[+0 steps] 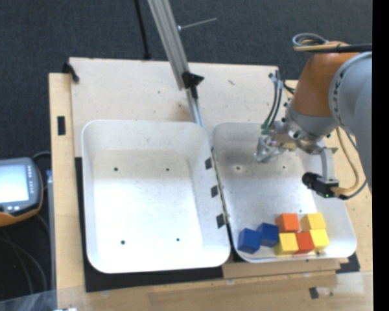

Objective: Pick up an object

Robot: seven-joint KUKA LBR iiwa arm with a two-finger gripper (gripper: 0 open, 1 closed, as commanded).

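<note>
Far left, off the bench, a small grey-screened handheld unit [11, 186] rests on an orange base. The left white bin [97, 173] shows just a bare floor with a few dark dots. An aluminium mast [172, 41] slants down from the top to the seam between the bins. The right white bin [246, 180] carries all the candidates, packed in its near corner: two blue cubes [258, 236] touching each other on the left of the cluster, then an orange cube [288, 222], a yellow cube [288, 243], a red cube [305, 240] and two more yellow cubes [317, 230] to their right, all pressed together. The gripper [267, 149] hangs over the far part of that bin, well apart from the cluster, with nothing seen between its tips; whether the pincer is spread or closed I cannot tell. The grey arm [350, 96] with its orange band enters from the right. By my reading the task stands at the approach stage, nothing grasped yet. The next move calls for travel toward the near corner, and the leftmost blue cube, with a free side, looks the easiest target; the tight packing risks a finger landing on a neighbour.
</note>
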